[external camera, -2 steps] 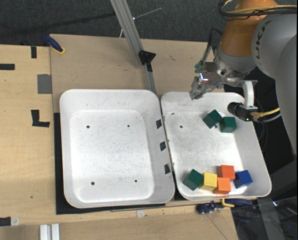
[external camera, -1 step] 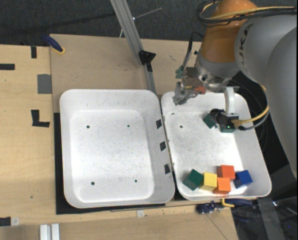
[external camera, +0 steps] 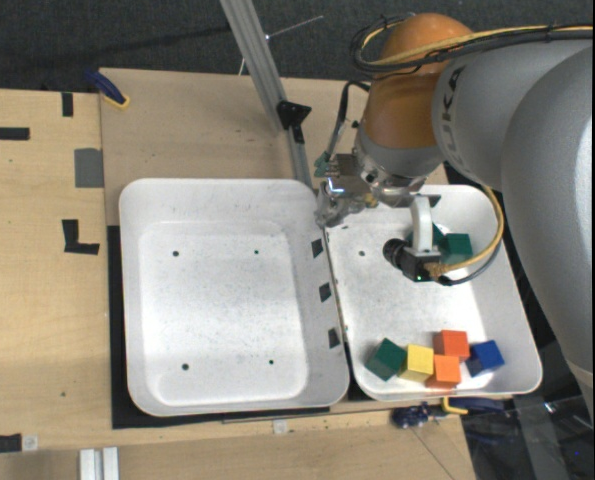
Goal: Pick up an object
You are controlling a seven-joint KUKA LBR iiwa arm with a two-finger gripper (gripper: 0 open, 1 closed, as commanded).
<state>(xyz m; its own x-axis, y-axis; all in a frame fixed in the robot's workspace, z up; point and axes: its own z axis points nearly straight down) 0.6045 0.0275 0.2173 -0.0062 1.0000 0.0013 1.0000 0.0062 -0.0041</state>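
I have the gripper (external camera: 329, 206) at the far left corner of the right bin (external camera: 372, 303), and I can't tell whether it's apart or together. Along that bin's near edge a green block (external camera: 385, 358), yellow block (external camera: 419, 360), orange blocks (external camera: 447, 370) and blue block (external camera: 485, 356) huddle together. A second green block (external camera: 458, 246) lies toward the bin's right edge.

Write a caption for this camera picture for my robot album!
Robot arm reaches over the right bin, coloured blocks clustered at its near edge.

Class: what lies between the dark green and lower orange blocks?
A yellow block, between the dark green block and lower orange block, in the camera view.
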